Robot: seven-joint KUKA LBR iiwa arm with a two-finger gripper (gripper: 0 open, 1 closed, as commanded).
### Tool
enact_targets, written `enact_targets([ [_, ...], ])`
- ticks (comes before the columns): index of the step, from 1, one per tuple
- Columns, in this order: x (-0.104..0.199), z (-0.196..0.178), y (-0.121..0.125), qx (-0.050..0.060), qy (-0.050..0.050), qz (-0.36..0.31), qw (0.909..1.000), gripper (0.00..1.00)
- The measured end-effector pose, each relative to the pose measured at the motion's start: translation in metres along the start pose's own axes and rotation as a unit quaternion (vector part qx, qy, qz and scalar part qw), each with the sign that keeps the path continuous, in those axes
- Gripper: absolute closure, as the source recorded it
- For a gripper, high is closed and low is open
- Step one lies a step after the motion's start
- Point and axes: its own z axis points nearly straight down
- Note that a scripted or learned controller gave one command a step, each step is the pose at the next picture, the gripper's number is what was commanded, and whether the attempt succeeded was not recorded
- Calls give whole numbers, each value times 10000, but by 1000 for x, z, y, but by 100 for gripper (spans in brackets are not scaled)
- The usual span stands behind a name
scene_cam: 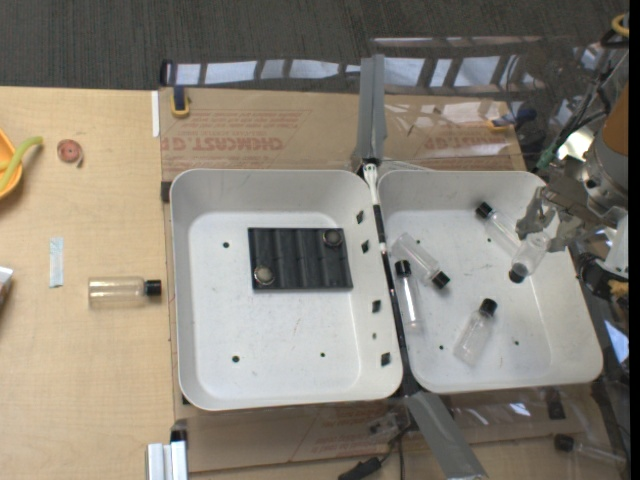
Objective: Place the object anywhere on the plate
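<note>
Bench top, seen from above at a slant, is carrying loose items at the far left: an orange object (8, 163) at the edge, a small reddish disc (68, 150) beside it, a pale strip (56, 263) lower down, and a spare vial (125, 289) lying on its side with its black cap pointing right.

Next, the left bin (200, 368) is holding the plate (300, 266), a dark ribbed rectangle lying flat near the bin's middle. Two small round pieces are sitting on it, one at the upper right corner (332, 237) and one at the lower left (264, 275).

Further right, the right bin (560, 363) is holding several clear vials with black caps, all lying scattered: two near its left wall (420, 261), one toward the front (475, 332), and one toward the back (497, 222).

At the right side, the gripper (540, 226) is hovering over the right bin. The tilted vial (527, 260) is hanging just below it, cap down, with its upper end meeting the gripper. Whether the gripper is clamping that vial or merely touching it is impossible to tell, as this area is blurred. That vial is well apart from the plate.
</note>
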Motion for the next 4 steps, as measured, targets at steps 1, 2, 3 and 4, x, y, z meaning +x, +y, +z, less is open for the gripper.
enact_targets([
  [1,36,15,-86,0,-1,750,9972,100],
  [2,-51,-119,-43,-8,-5,1310,9914,100],
  [3,12,17,-74,0,-2,526,9986,100],
  [4,172,33,-122,-6,-11,777,9970,100],
])
